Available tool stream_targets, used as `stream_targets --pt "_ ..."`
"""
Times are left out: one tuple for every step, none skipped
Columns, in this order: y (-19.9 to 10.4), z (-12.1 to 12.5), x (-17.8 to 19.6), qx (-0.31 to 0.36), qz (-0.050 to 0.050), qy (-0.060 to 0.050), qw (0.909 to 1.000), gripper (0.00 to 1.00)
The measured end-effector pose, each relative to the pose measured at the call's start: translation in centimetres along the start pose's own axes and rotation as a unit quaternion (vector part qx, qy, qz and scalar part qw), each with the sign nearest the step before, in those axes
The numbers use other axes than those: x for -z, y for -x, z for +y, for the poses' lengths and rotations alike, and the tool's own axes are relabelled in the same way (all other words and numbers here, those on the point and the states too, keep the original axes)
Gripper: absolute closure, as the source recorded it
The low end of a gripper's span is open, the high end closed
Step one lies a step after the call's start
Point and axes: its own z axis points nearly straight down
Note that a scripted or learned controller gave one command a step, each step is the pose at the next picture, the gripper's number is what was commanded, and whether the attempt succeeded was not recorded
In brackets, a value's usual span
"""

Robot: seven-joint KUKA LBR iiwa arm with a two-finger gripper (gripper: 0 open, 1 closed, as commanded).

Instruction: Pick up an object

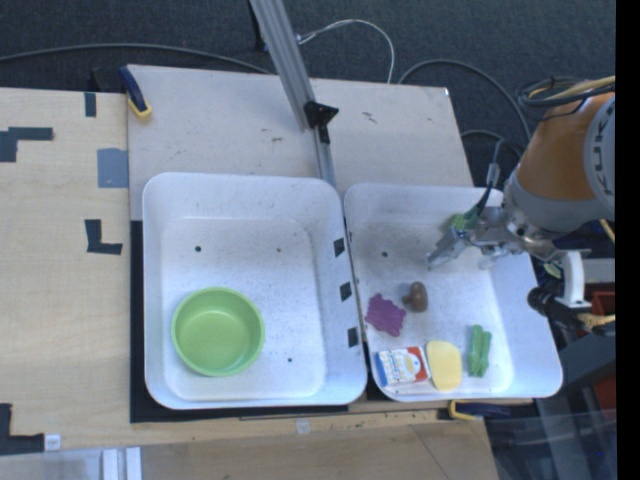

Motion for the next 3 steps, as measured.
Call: stream_targets --pt "0.2 -0.2 -4.4 0.0 0.0 0.0 1.0 0.0" --pt "0.2 -0.2 -8.9 0.0 -0.001 0.003 1.0 0.0" --pt "0.1 -0.2 -7.9 0.001 0.0 0.003 1.0 1.0"
